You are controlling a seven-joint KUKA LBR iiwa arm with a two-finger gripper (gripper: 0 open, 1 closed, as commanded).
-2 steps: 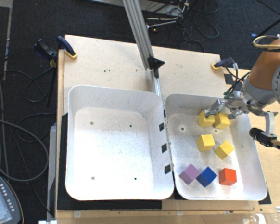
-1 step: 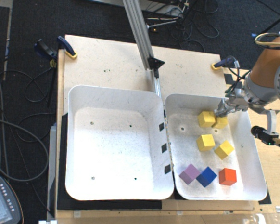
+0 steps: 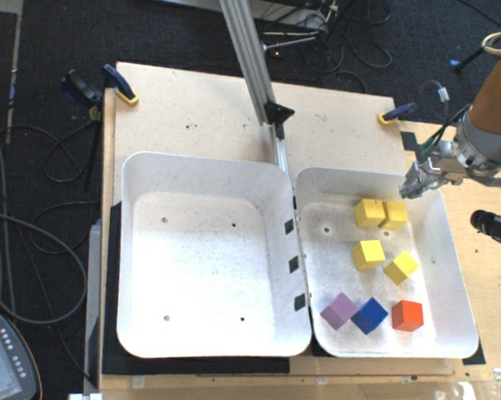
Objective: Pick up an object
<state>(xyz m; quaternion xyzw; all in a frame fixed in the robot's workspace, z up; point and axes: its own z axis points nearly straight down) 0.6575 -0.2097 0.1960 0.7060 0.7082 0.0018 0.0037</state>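
**Risk check: gripper above the block pair, nothing held**

Camera view. I take the right bin point(image 3: 451, 280) as my landmark. My gripper point(image 3: 413, 187) hangs at that bin's far edge, toward its right corner, just above and beside two yellow blocks point(image 3: 381, 213) that sit touching each other on the bin floor. Nothing lies between my fingers. Whether they are spread or pressed together I cannot tell; they are too small and dark at this angle.

The remaining candidates also lie in the right bin: a third yellow block point(image 3: 368, 253) near its middle, a fourth yellow block point(image 3: 401, 267) just beside that one, and along the near edge a purple block point(image 3: 339, 310), a blue block point(image 3: 369, 315) and a red block point(image 3: 407, 315). The purple and blue blocks appear to touch.

Findings, as judgement:
- The touching pair leaves no gap for a finger. A descent there could land on top of a block, or push both away instead of closing on one.
- The pair sits close to the sloping bin wall; a finger may strike the wall and skew the grasp.
- The tilted fourth block could twist in a pinch and slip.

Markings: I read no brand, label or writing on blocks or bins.
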